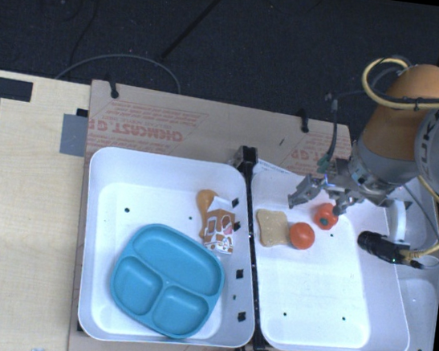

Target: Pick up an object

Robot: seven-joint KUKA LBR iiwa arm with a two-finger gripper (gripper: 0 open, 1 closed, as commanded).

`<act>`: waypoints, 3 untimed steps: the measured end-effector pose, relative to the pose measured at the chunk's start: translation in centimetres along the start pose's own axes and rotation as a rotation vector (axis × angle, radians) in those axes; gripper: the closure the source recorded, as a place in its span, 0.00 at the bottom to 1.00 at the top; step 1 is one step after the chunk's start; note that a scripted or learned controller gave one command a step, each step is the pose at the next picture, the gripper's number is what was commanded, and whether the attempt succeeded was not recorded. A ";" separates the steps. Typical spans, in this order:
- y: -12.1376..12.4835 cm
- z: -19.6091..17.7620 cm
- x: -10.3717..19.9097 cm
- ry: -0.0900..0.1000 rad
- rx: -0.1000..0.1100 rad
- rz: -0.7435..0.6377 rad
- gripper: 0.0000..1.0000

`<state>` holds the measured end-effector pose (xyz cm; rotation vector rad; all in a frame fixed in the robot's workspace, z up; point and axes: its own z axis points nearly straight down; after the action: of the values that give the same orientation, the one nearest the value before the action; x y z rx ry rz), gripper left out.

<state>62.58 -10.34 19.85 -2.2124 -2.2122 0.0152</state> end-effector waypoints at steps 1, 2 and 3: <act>0.3 -0.7 0.0 -0.001 -0.013 -0.001 0.00; 0.1 3.6 0.0 -0.002 -0.010 -0.001 0.00; 0.0 7.9 0.0 -0.002 -0.010 -0.001 0.00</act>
<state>62.44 -10.32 11.96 -2.2175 -2.2185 0.0066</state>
